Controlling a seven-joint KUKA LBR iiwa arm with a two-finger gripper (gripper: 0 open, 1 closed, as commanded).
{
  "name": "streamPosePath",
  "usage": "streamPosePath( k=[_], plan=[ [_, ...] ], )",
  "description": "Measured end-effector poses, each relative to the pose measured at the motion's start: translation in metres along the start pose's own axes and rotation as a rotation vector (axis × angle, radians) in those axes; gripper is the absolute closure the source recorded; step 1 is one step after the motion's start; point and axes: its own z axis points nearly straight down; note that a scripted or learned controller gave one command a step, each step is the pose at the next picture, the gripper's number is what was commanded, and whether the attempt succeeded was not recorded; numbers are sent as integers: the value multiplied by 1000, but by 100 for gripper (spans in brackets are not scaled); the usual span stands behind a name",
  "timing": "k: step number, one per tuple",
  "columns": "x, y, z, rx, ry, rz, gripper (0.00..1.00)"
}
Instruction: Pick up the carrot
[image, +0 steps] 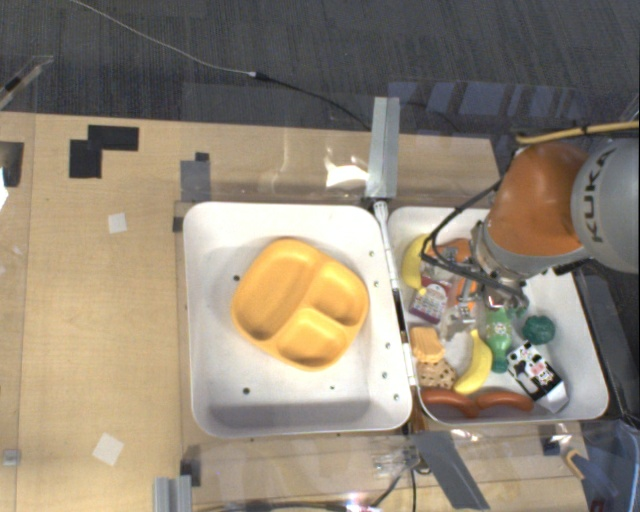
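The carrot (456, 249) is an orange piece in the right bin (590, 395), showing near the bin's upper left, partly covered by the arm. My gripper (463, 298) hangs low over that bin, right above the carrot and the cluttered middle. The grey wrist and the orange band (535, 205) hide most of the gripper. Whether anything is in its grasp cannot be seen.
The right bin also holds a yellow fruit (412, 262), a purple packet (432, 300), a banana (476, 368), a green bottle (497, 330), a cow-patterned carton (535, 372) and a sausage (480, 402). A yellow divided plate (298, 300) lies in the left bin (215, 400).
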Motion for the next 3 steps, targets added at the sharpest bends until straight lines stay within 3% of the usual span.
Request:
streamPosePath(
  k=[1,2,3],
  plan=[
    [-50,-2,2,-1,10,-202,0],
    [-55,-2,-15,3,-7,-204,100],
    [-53,-3,-13,2,3,-204,0]
  ],
)
